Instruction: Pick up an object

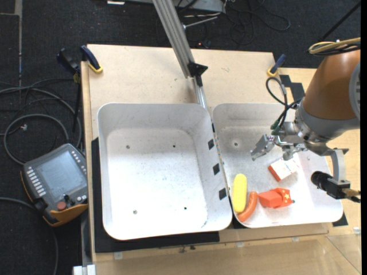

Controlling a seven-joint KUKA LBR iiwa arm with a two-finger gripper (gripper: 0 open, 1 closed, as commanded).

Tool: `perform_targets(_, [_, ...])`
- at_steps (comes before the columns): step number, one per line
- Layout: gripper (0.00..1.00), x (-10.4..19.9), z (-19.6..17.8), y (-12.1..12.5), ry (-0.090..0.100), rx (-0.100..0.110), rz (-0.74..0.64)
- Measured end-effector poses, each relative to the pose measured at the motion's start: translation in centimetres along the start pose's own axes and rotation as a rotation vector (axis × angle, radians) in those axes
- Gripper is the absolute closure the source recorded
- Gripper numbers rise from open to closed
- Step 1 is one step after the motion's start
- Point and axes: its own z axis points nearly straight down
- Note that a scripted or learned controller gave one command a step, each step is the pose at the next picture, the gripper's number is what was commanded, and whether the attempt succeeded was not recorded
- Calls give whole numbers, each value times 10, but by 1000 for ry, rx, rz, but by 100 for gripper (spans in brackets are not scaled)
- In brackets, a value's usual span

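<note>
the gripper (265, 148) hangs over the right bin (229, 119) at the frame's right, fingers parted a little with nothing between them. below and right of it lie a white-and-orange box (284, 169), an orange block (275, 199), a yellow banana (239, 192) and an orange carrot (248, 207).

Yellow banana (239, 192), orange carrot (248, 206), red block (276, 198), perhaps white carton (284, 169), right bin.
</note>
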Motion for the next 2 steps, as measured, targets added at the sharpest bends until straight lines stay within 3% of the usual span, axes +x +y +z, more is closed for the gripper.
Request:
perform_targets(1, [0,0,-2,1,-1,-5,2])
perform_targets(2, [0,3,58,7,0,1,2])
